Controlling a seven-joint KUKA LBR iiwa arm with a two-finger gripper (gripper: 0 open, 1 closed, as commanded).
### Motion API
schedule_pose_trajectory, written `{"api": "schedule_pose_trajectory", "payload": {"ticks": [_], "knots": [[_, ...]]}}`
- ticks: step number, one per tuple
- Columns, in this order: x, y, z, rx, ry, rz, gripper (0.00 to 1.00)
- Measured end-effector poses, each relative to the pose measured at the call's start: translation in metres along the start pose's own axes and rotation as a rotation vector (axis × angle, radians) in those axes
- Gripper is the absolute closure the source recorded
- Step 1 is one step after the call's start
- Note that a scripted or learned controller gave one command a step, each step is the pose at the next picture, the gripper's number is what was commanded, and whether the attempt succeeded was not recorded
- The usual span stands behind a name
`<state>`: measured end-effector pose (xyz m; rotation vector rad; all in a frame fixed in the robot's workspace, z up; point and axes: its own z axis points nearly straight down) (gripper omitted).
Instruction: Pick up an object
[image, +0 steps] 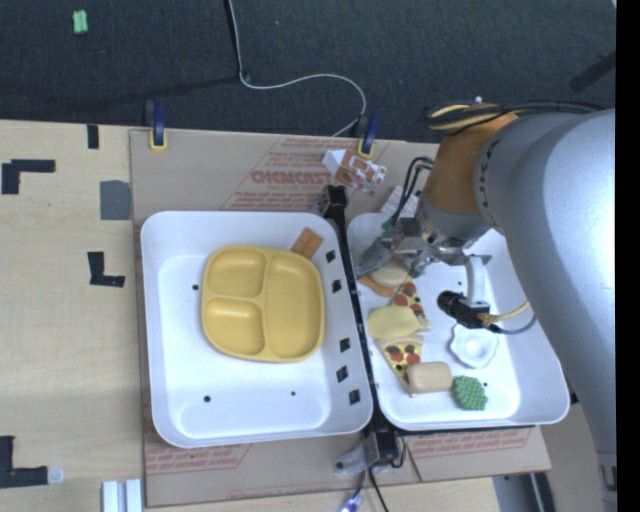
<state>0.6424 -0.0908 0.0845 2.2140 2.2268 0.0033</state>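
Note:
My gripper (398, 248) hangs low over the far left part of the right bin (535, 385), just above a tan toy bread slice (384, 277). Toy foods lie in a line toward the front of that bin: a pizza slice (408, 297), a pale yellow piece (391, 322), a second pizza slice (402, 354), a beige roll (429, 377) and a green bumpy piece (469, 392). A white fried egg (472, 348) lies right of them. The arm's grey body covers the bin's right and far parts.
The left bin (170, 395) holds a yellow divided plate (264, 303) and a small brown block (307, 242) near its far right corner. A black divider strip (345, 300) runs between the bins. A white cable (300, 80) and a small printed box (355, 172) lie beyond them.

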Motion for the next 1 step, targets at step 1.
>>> {"api": "schedule_pose_trajectory", "payload": {"ticks": [1], "knots": [[-0.0017, -0.0021, -0.0094, 0.005, 0.000, 0.003, 1.00]]}}
